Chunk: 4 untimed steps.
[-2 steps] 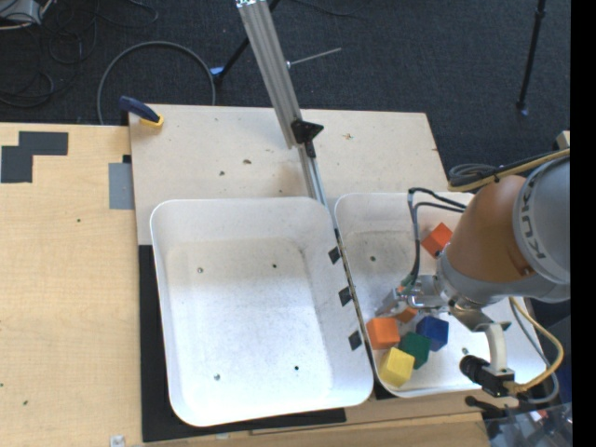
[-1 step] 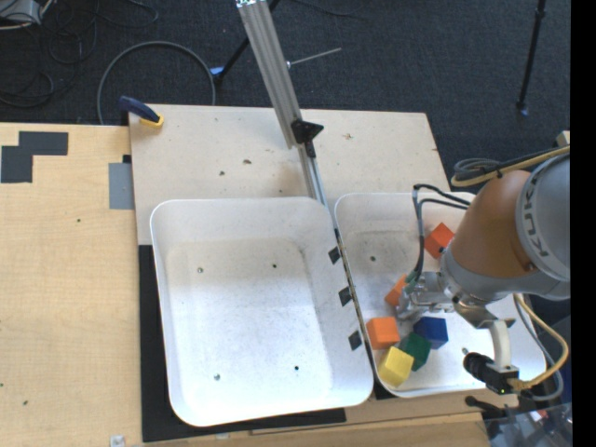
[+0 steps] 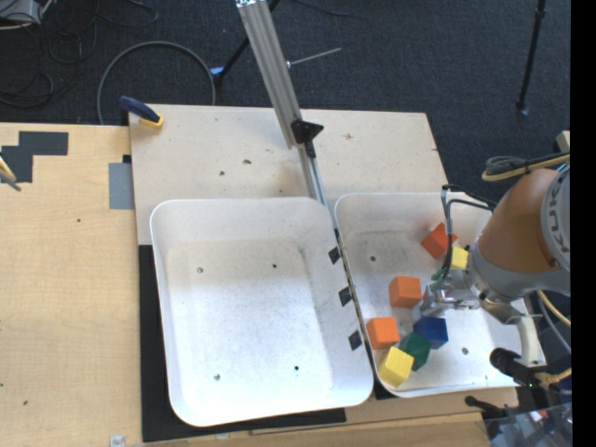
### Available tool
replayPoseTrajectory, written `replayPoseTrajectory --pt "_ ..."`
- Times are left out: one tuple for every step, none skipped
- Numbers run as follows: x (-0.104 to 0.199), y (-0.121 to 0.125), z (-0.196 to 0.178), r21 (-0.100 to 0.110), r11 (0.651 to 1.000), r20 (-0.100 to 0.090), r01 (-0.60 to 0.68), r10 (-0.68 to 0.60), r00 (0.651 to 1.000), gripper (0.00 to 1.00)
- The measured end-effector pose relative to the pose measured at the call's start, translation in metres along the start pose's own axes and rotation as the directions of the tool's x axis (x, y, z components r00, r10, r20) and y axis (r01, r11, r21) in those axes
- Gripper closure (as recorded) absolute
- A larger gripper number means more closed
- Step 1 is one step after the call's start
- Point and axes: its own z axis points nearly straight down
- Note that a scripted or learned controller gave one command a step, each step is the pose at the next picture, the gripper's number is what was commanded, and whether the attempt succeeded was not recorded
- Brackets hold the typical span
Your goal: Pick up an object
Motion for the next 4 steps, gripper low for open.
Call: replayPoseTrajectory --pt "-0.002 -0.001 0.001 -0.001 1.0 0.005 -0.005 0.005 1.0 0.0" --pt "-0.003 0.07 0.002 0.0 1.0 0.003 0.002 -0.002 1.0 0.0" --pt "0.036 0.135 0.001 0.07 0.998 0.004 0.008 -0.008 1.0 0.0" --pt "0.074 0.121 -0.102 -0.003 1.0 0.002 0.002 -0.002 1.0 0.0"
